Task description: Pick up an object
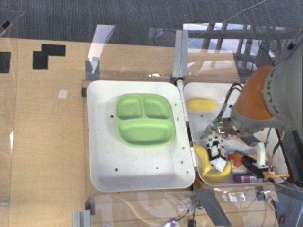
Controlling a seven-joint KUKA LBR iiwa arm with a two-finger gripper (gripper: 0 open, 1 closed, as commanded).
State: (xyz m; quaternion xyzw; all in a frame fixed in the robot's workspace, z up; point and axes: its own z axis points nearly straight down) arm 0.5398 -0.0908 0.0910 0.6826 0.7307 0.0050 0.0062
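- Plainly, the gripper hangs low inside the right bin, over a crowded patch; I cannot tell whether it is spread or pressed together, and nothing can be seen pinched in it.
- The likeliest thing to take is the banana, which lies just below the gripper on the near side, curled against the bin's near corner.
- To do this well, I judge the gripper should come straight down over the banana's thick middle and close across its narrow width, not along the curve, where it would slip out.
- The corner is the trouble. The bin's wall sits close beside the banana on the side away from the arm, leaving little room there.
- A red piece lies just beside the gripper on the arm's side, with darker clutter beyond it, and could get nudged or caught.
- A yellow oval piece lies well beyond the gripper towards the far wall, alone and easier to reach.
- The green divided plate sits in the left bin, well apart and no hindrance.
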